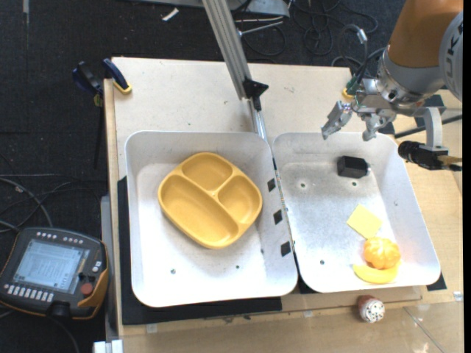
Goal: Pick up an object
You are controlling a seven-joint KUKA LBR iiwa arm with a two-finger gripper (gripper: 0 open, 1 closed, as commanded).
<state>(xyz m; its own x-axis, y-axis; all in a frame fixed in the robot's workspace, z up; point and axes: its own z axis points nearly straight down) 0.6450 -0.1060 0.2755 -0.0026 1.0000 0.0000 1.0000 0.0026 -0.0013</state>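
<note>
Above the right bin's (412, 197) far edge, the grey arm (423, 35) reaches in from the right, orange band over the wrist, its gripper (350, 123) hanging with two fingers spread apart and nothing between them. Below it, on the bin floor, lies one black block (352, 167) — near the fingers but not touching them. Toward the near corner sit one yellow square (363, 220), one orange fruit (382, 253) and one banana (375, 274), the fruit resting against the banana. One yellow divided plate (210, 198) — three compartments — lies in the left bin (143, 197). One handheld pendant (51, 272) sits at lower left. No writing is legible.
</note>
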